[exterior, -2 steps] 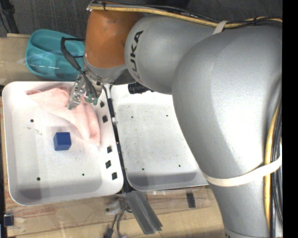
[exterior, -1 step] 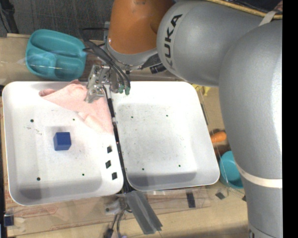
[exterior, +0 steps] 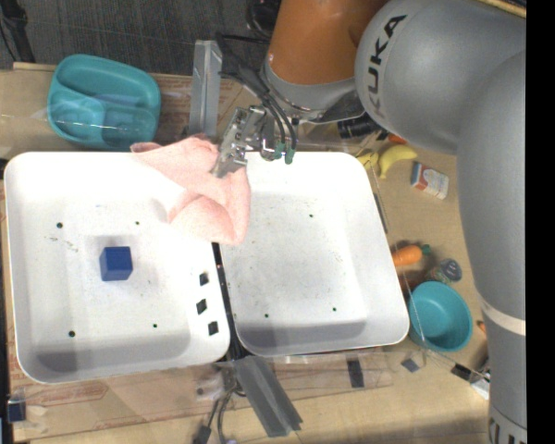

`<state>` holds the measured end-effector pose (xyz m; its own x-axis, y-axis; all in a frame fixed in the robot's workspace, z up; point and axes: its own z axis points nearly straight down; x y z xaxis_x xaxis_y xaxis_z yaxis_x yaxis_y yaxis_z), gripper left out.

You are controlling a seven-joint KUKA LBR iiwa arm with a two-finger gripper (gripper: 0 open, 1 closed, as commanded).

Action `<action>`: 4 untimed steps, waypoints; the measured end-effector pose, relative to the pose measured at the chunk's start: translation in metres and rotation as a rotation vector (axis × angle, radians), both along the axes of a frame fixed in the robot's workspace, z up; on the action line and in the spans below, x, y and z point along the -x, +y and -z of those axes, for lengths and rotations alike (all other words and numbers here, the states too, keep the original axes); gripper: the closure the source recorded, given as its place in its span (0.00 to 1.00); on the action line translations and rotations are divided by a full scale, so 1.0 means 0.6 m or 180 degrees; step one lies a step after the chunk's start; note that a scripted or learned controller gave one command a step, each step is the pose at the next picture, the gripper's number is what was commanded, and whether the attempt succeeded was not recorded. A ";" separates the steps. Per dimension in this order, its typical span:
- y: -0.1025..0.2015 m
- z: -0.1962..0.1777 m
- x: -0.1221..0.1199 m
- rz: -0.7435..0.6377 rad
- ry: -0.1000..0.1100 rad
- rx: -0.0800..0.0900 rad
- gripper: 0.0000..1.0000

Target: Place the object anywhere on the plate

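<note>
Here's the arm (exterior: 425,72), big and grey with its orange band up top, reaching in from the right and over the far edge of the bins, and the gripper (exterior: 229,160) is down at the back, right where the two bins meet. Its tip sits against the upper edge of the pink cloth (exterior: 208,202), and whether it has a grip on that cloth or is just touching it, I cannot tell from this angle. The cloth is crumpled and draped across the divide: one corner trails left along the far rim of the left bin (exterior: 18,248), the bulk hangs over the seam, and its right edge laps into the right bin (exterior: 305,266). Over in the left bin, a small blue cube (exterior: 117,263) sits on the floor, well apart from the cloth. Behind the left bin there's a teal tub (exterior: 104,100) on the bench (exterior: 425,387). Off to the right of the bins: a banana (exterior: 393,160), a small box (exterior: 430,182) just beside it, an orange carrot-like thing (exterior: 407,255) further down, and a teal bowl (exterior: 441,315) near the right bin's near corner
</note>
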<state>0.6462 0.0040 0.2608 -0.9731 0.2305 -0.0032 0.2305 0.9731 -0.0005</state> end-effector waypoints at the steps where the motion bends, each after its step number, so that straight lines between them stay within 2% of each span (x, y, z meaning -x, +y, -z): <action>1: 0.144 0.041 0.027 0.0358 0.0010 -0.0002 1.00; 2: 0.111 -0.087 -0.004 0.0765 0.0001 -0.0003 1.00; 3: 0.182 0.126 0.112 0.1602 0.0019 0.0002 1.00; 4: 0.288 0.186 0.184 0.2107 0.0019 0.0002 1.00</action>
<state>0.5359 0.1768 0.1492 -0.6258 0.7799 0.0013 0.7799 0.6258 -0.0043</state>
